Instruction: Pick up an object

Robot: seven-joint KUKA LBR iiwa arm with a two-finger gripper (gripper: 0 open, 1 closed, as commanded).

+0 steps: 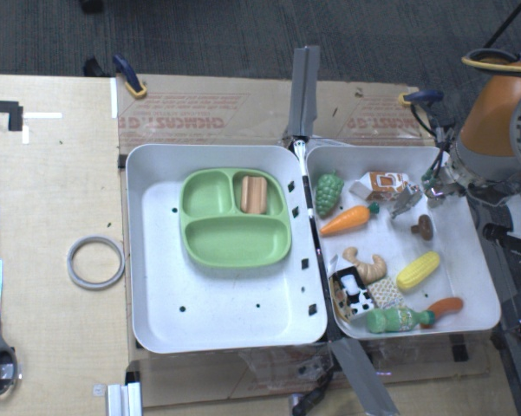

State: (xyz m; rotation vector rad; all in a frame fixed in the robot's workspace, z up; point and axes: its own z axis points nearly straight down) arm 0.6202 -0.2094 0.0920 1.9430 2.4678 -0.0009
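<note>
The gripper [406,201] hangs low over the upper part of the right bin [481,258], and I cannot tell its state from here. The nearest thing is a small brown object [424,226], just below and right of it. The toy carrot [346,219] lies to its left, long axis slanted.

Bright even overhead light, soft shadows, mild glare on white bins [156,319], slightly soft focus
</note>
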